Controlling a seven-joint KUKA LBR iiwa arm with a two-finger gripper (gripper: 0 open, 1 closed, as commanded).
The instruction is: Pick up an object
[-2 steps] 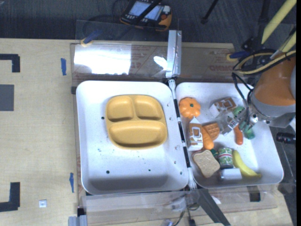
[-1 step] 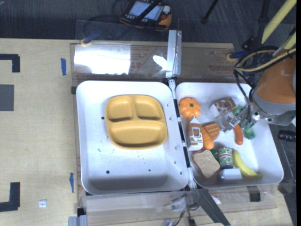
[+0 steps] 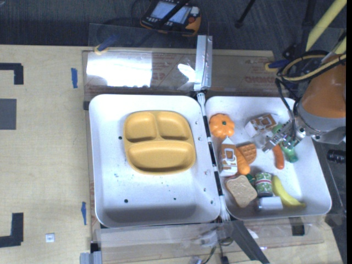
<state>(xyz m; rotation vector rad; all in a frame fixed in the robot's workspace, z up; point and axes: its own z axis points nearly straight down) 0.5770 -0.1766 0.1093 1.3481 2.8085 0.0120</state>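
A yellow plastic three-compartment tray (image 3: 159, 141) lies in the left shallow white bin (image 3: 104, 191). Behind that bin a clear plastic sheet (image 3: 146, 67) stands on the pale wooden worktop (image 3: 41, 147), with a handheld control pendant (image 3: 169, 15) beyond it.

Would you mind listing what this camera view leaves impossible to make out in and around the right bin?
- Pincer: too small and cluttered to tell open from shut, or whether it touches anything.
- Carrot: its upper end is hidden under the pincer.
- Green can: label too small to read.
- Arm: cut off by the right edge.
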